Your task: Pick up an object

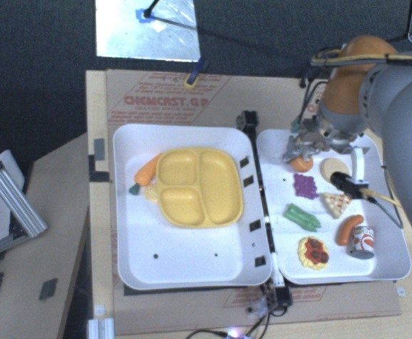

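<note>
The gripper [301,154] (finger spacing unclear) sits atop a small round orange object [302,164].

My one camera sits fixed above the bench [71,182], looking down at a slant. Both white bins, left [131,210] and right [386,253], fit side by side mid-frame at moderate range. The arm [396,97] enters from the view's right

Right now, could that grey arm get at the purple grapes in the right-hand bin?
Probably yes. The gripper sits just above the purple grapes, in the same bin, and nothing lies over them.
</note>
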Available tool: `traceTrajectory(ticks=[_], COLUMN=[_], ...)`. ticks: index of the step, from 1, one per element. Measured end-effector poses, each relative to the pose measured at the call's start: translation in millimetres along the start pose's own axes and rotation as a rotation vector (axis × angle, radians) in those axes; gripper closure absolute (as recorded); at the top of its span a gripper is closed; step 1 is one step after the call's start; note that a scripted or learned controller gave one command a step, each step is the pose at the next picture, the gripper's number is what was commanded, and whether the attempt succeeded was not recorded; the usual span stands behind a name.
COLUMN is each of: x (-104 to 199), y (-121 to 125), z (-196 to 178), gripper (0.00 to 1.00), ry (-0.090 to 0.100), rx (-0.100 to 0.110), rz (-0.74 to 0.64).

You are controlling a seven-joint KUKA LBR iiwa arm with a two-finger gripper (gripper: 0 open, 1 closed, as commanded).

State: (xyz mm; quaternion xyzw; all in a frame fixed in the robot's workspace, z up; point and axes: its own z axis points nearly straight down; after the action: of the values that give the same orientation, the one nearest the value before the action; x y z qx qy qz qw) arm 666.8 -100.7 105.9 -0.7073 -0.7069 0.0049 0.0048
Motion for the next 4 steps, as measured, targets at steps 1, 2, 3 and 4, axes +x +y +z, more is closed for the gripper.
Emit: traceTrajectory(ticks=[1, 2, 3, 4], x=[-5.6, -1.9, -1.7, 42.4], y=[-5.7, 5.3, 6.3, -19.8], z=[-49.4, -105.2, -120.1, -109.6], gripper=[1.0, 1.0, 1.0, 1.0], ry=[-0.001, -0.001, 0.0, 0.002], rx=[-0.02, -0.022, -0.018, -0.013], rz=[-0.002, -0.006, -0.006, -0.009])
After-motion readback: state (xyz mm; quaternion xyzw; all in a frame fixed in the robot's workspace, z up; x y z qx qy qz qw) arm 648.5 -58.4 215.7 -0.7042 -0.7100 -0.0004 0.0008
